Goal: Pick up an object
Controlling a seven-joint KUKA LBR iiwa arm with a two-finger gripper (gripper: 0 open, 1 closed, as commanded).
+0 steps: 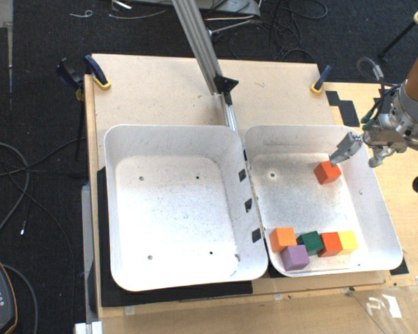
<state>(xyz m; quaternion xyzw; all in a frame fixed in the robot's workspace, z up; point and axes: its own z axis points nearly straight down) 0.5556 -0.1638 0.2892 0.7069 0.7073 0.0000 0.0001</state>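
- The right bin [376, 207] is sitting under the gripper [359, 152], whose two fingers are standing apart — one tip at the upper edge of the lone red-orange cube [327, 172], the other well off to the right over bare bin floor. Nothing is sitting between them, so nothing is being held.
- The biggest risk, as I judge it: the cube is lying to the left of the finger gap, not inside it. If the fingers are closing from here, they are likely meeting on air, or the left finger [346, 148] is nudging the cube away.
- The cube is sitting rotated relative to the fingers, so even a centred grip may be pressing on corners and letting it twist out.
- Whether the left tip is touching the cube or hovering above it is unclear from this slant — a descent could be pushing down onto its top face.
- The cluster of small blocks [312, 245] is lying well below the fingers, near the bin's front wall, and is posing little risk.
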